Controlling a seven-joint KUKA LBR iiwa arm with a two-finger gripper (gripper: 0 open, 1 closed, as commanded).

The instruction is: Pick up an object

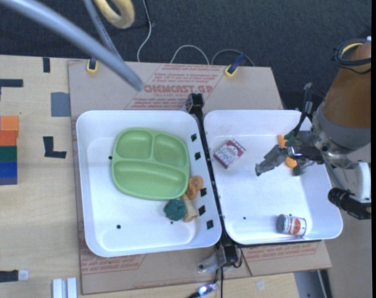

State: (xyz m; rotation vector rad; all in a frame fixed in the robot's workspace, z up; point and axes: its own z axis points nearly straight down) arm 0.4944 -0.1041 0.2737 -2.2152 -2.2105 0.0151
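Hovering gripper (271,161) over right bin (312,227), near its right edge; fingers' state impossible to tell. Nothing visibly held. Eyeing small packet (229,153) lying toward bin's left edge, past the tip. Can (291,225) sitting near front edge, long axis crosswise.

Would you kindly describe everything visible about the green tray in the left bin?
The green tray is a pale green, matte, plastic-looking divided plate with rounded corners: two smaller compartments above one long one. It lies flat and slightly rotated in the left bin, holding nothing. A small orange item sits against its lower right corner, a dark teal lump just below.
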